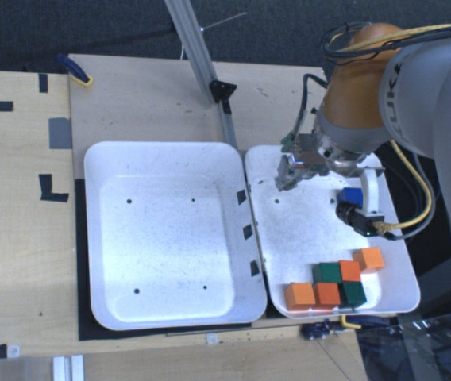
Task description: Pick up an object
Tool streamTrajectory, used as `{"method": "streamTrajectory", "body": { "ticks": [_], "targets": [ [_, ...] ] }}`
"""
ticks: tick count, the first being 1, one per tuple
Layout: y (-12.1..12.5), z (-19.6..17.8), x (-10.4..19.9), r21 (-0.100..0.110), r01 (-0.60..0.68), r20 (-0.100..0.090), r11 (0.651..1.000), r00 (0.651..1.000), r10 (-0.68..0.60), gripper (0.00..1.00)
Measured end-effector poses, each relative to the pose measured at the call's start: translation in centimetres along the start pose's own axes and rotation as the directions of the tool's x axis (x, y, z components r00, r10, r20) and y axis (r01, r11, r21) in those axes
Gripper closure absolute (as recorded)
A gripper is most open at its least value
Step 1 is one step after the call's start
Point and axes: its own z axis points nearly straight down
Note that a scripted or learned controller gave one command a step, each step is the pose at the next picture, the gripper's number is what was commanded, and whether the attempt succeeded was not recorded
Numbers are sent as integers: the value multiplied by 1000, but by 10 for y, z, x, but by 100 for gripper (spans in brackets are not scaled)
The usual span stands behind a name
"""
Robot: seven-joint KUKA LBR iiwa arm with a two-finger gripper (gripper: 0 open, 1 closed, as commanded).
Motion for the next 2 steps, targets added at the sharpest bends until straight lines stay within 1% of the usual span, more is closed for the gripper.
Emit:
{"method": "streamTrajectory", "body": {
  "ticks": [1, 2],
  "targets": [
    [0, -8, 48, -1, 1, 0, 1000, 1000, -1, 100],
    [-17, -11, 101, 1, 1, 0, 1000, 1000, -1, 100]
  ]
}}
